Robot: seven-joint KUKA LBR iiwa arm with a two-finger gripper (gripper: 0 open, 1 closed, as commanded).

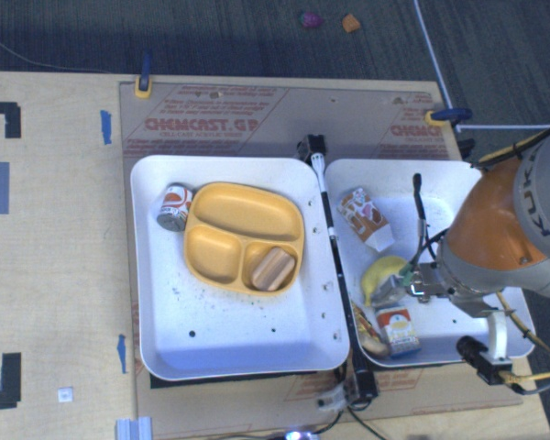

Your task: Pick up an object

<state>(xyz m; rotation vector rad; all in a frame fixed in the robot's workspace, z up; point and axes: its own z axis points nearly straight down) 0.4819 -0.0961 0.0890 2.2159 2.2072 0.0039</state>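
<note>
Nearby, perhaps banana [386,274], carton [400,329].

A robotics lab, not a home or kitchen. Plain bench [55,273] marked with black tape corners [7,117] and blue tape tabs [105,126]. Brown board [220,117] printed "CHEMCAST GP", fixed by clamps [144,85] at its corners. Two white bins [238,346] side by side, filled with toy food: yellow tray [229,223], hot dog [273,268], can [172,207], banana [385,273], small packets [364,214]. Grey and orange arm [509,232] over the right bin. Loose cables [431,44] across dark carpet [211,26].
</note>
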